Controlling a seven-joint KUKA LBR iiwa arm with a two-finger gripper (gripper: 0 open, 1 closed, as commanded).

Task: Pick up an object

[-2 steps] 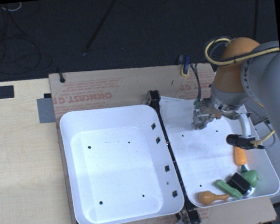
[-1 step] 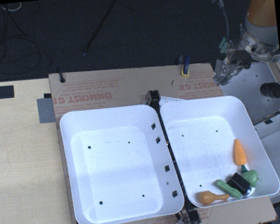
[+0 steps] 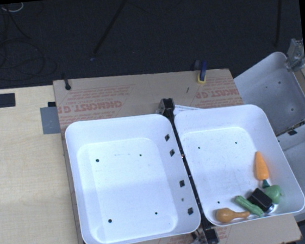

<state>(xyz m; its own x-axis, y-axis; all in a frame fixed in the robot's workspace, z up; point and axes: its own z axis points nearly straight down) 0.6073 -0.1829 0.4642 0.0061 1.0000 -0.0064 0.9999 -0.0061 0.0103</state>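
- I cannot tell whether the end effector is open, closed or gripping anything, so I make no claim about a grasp.
- The things to pick from lie in the right bin (image 3: pixel 222 112), crowded into its near right corner, the side the arm reaches in from.
- An orange carrot-shaped piece (image 3: pixel 261 166) lies a little apart from the rest, close to the right wall and pointing up the bin. I'd judge it the easiest target, though the wall may crowd one side of the approach.
- Below it a black block (image 3: pixel 260 199) sits wedged among a green lump (image 3: pixel 274 192), a long green piece (image 3: pixel 248 204) and a tan gourd-shaped toy (image 3: pixel 231 214). These touch or overlap, so closing on one would likely nudge the others.
- The gourd rests against the near wall, probably because the sloped bin sides let loose things settle there.
- The left bin (image 3: pixel 114 122) sits tight beside the right one, with small black clips (image 3: pixel 172 152) along the seam, seemingly holding the pair together.
- Both bins stand on a cardboard sheet (image 3: pixel 138 95), which a blue clamp (image 3: pixel 202 72) pins at its far edge.
- The sheet lies on the pale wooden table (image 3: pixel 22 177).
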